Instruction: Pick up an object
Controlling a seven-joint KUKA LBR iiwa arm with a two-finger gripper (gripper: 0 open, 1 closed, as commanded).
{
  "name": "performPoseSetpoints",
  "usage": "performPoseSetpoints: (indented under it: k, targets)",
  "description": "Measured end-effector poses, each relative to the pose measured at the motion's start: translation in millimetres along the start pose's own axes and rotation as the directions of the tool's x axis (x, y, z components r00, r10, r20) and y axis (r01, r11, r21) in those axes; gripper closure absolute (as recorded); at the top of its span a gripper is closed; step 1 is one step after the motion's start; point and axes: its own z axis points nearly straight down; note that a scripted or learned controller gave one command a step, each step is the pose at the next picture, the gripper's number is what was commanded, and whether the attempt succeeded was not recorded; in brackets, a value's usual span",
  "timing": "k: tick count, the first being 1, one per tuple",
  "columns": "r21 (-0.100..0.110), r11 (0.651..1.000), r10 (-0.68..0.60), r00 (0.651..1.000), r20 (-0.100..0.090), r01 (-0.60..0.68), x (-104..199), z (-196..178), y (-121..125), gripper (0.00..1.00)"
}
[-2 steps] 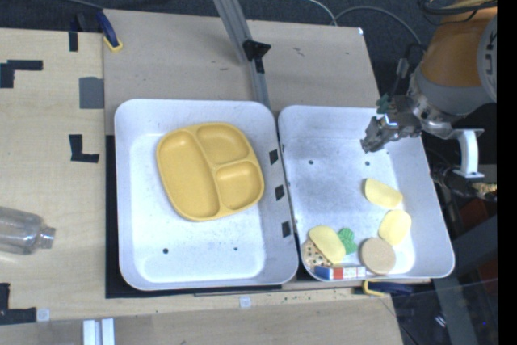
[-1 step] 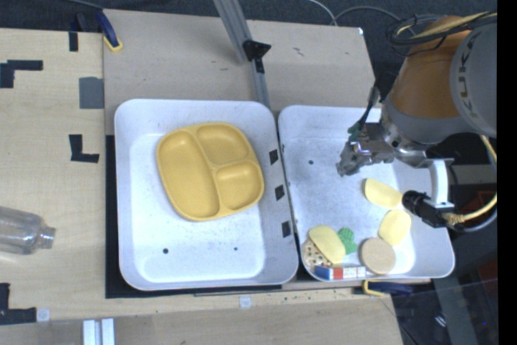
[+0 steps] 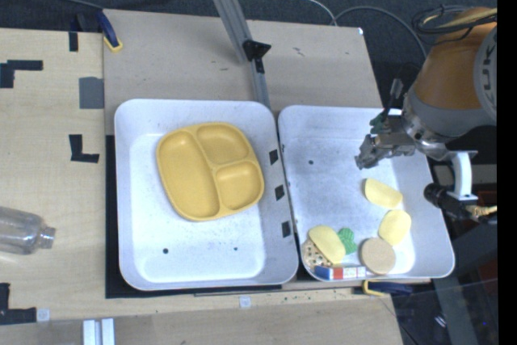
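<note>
Yellow rounded foam pieces (image 3: 382,192) in right bin (image 3: 323,133), smooth divided plate (image 3: 210,170) left, jaws' grip state unclear

No readable text, labels or numbers anywhere.

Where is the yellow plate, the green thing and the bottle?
Yellow plate (image 3: 210,170): camera view, middle where its dividers meet.
Green thing (image 3: 347,238): camera view, its visible top.
Bottle (image 3: 18,230): camera view, clear body.
</note>
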Motion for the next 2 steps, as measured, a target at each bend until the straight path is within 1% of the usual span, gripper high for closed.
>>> performPoseSetpoints:
  k: [1,2]
  targets:
    - [0.004,1.000,0.001,1.000,0.001,-0.001,-33.1,38.0,11.2,1.00]
    - [0.000,1.000,0.002,1.000,-0.003,-0.002,-44.2,129.9,-55.6,1.00]
